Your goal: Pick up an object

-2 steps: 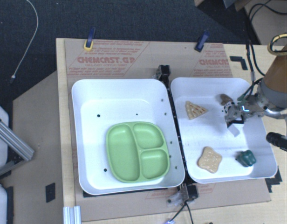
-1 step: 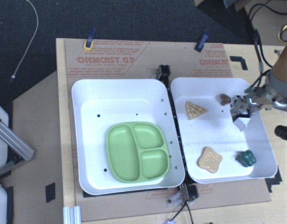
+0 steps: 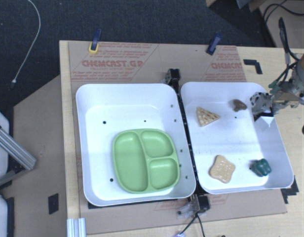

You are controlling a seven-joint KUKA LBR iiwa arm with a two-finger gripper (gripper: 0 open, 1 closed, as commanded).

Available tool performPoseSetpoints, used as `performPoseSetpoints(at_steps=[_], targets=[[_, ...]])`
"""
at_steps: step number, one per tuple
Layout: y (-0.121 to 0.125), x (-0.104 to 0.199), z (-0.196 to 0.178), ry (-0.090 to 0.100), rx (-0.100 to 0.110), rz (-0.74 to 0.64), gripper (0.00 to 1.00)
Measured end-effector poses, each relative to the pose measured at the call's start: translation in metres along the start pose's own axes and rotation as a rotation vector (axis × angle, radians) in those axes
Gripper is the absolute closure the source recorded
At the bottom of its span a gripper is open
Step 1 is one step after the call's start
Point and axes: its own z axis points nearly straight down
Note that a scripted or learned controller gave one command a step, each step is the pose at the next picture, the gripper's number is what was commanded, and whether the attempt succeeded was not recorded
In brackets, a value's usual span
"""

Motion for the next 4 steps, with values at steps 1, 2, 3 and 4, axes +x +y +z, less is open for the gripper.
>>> performPoseSetpoints(at_steps=[1,2,3,4], targets=[[0.004,0.049,-0.003,0.005,0.006,-0.004,1.00],[-0.003,0.097,0.010,0.005,0.009,-0.004,1.00],[-0.003,0.158,0.006,0.006,0.008,-0.006,1.00],[-0.006,0.219,0.013,0.005,0.010,-0.005,1.00]])
